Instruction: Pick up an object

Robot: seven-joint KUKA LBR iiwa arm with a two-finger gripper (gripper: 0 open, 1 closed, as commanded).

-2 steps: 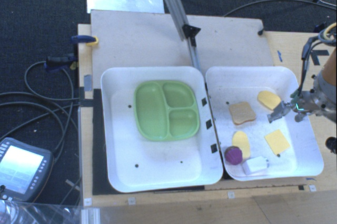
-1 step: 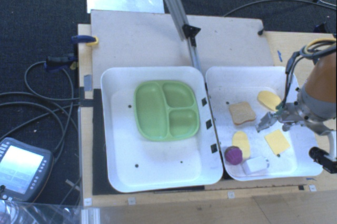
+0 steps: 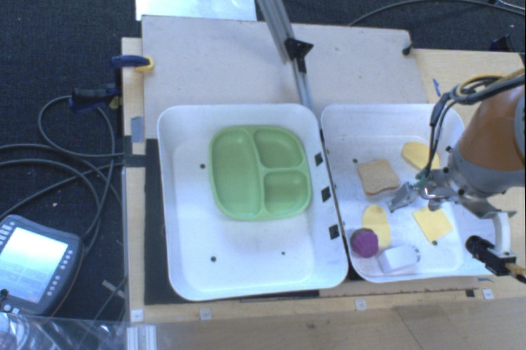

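Two white bins [image 3: 246, 278]; claw [image 3: 408, 196], grip unreadable, hovers just beside the bread slice [image 3: 378, 176], needing descent.

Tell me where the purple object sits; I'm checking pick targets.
The purple object lies in the right bin, near its front-left corner, just below a yellow piece and left of a white item.

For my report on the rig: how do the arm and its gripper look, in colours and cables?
The arm has an orange band over a grey wrist part. Dark cables loop along its upper side. The gripper is small, metallic grey. A black part with an orange tip sits lower right.
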